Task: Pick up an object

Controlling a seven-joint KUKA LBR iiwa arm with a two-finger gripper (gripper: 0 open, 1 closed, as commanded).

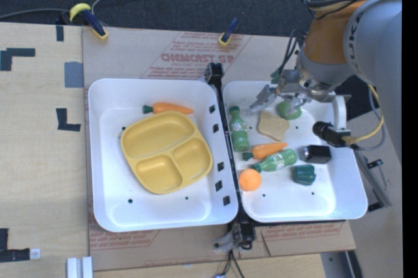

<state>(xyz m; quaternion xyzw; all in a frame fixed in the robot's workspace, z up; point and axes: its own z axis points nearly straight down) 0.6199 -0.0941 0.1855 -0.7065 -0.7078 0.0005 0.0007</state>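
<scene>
Gripper [279,99] sits low over right bin [339,195], fingers spread wide and gripping nothing, just beside beige block [273,126], green bottle [238,129] further left.

Arm [366,29] cut off at the right edge; pale green object [290,108] partly hidden beneath gripper [282,95].
</scene>
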